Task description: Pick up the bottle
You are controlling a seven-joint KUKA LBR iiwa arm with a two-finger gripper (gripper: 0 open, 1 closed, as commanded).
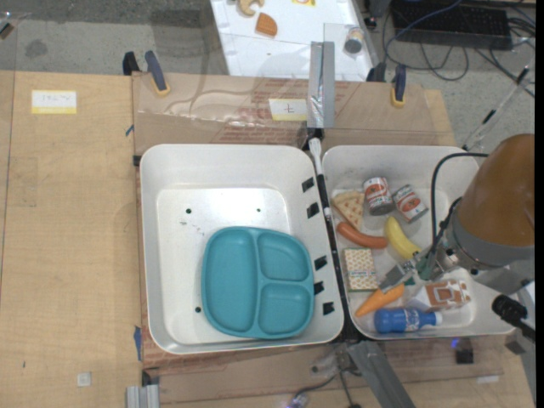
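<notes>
The bottle is blue with a white label and lies on its side near the front wall of the right bin. My gripper hangs over the middle of that bin, a little behind the bottle and apart from it. It sits just above the thick end of an orange carrot and beside a yellow banana. The grey wrist with its orange band covers the bin's right side.
The right bin also holds two cans, a toast slice, a sausage, a cracker and a small carton. A teal divided plate lies in the left bin.
</notes>
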